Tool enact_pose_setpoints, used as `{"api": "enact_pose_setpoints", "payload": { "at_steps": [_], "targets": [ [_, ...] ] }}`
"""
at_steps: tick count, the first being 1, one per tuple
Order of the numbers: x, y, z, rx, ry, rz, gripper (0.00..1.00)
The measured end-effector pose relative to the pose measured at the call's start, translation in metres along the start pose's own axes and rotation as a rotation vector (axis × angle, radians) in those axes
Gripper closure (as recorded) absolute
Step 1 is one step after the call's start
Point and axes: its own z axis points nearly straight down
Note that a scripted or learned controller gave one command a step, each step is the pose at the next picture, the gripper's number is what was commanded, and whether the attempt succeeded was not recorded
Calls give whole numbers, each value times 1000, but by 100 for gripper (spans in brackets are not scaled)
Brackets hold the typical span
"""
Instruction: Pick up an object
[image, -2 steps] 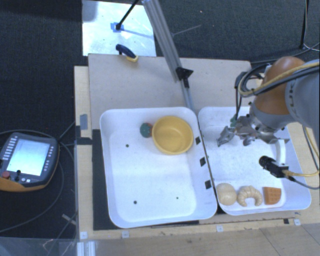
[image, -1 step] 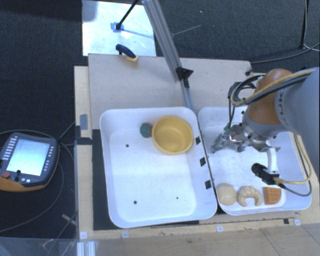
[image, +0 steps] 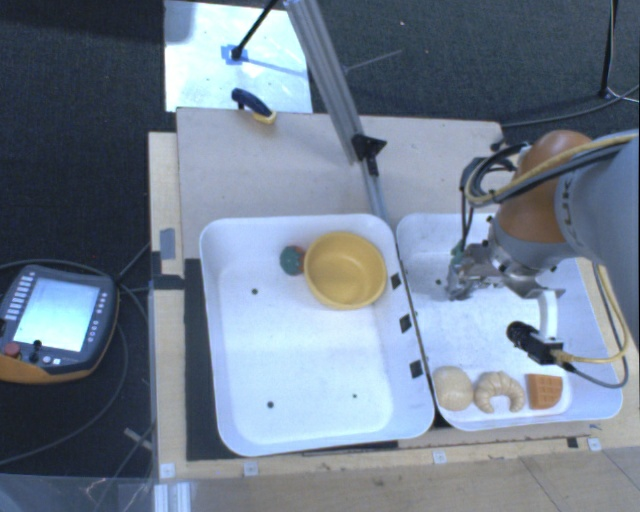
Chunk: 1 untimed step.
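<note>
Three pastries, bun (image: 452, 387), croissant (image: 500, 391) and orange biscuit (image: 544, 390), line the right bin's (image: 590, 412) near edge; gripper (image: 460, 283) hovers farther back, grip impossible to tell.

A teach pendant (image: 52, 322) lies on dark floor (image: 80, 120).

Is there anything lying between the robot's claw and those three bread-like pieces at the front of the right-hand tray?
Nothing visible does. The gripper hangs over bare floor of the right bin, and the three pieces lie in a row along its near edge.
</note>
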Motion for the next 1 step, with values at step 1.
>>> {"api": "enact_pose_setpoints", "payload": {
  "at_steps": [1],
  "targets": [
    [-1, -4, -45, -2, 0, 0, 100]
  ]
}}
